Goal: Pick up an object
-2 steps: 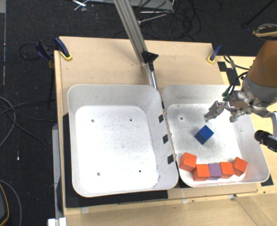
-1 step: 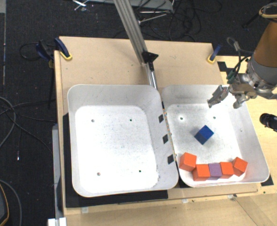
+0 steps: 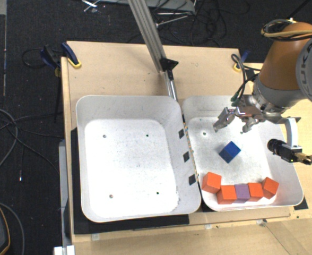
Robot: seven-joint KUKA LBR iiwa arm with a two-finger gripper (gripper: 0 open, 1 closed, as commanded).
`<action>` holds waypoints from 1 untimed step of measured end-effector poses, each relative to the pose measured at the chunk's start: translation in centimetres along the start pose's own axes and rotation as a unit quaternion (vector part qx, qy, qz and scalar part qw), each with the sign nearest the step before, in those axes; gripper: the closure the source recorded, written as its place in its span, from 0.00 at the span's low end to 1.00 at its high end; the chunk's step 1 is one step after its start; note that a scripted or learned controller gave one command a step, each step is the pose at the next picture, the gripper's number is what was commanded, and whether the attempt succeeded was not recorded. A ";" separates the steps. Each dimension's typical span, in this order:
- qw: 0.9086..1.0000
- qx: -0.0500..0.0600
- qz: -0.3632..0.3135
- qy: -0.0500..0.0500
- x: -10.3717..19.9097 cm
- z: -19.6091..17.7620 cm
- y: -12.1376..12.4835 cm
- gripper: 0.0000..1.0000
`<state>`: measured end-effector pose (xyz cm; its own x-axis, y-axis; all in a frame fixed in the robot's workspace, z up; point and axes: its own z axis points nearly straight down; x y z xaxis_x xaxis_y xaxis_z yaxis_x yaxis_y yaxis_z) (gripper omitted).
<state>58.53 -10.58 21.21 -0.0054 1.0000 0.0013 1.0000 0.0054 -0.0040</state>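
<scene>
- End effector (image 3: 234, 122): fingers spread, holding nothing, above right bin (image 3: 198, 110).
- Blue cube (image 3: 230, 152): alone at its 6 o'clock, apart from bricks (image 3: 240, 190).
- Advice: descend straight, straddle cube, then close.

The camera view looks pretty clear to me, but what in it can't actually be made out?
- Arm: its base is cut off by the right edge.
- Purple block: wedged among orange blocks, so its sides are hidden.
- Right bin: its upper part lies under the gripper.
</scene>
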 end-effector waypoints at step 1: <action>1.000 -0.014 0.002 -0.005 -2.1 8.6 -2.0 0.00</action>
<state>56.48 -12.63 12.61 -0.0021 1.0000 -0.0096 0.9997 0.0023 0.0250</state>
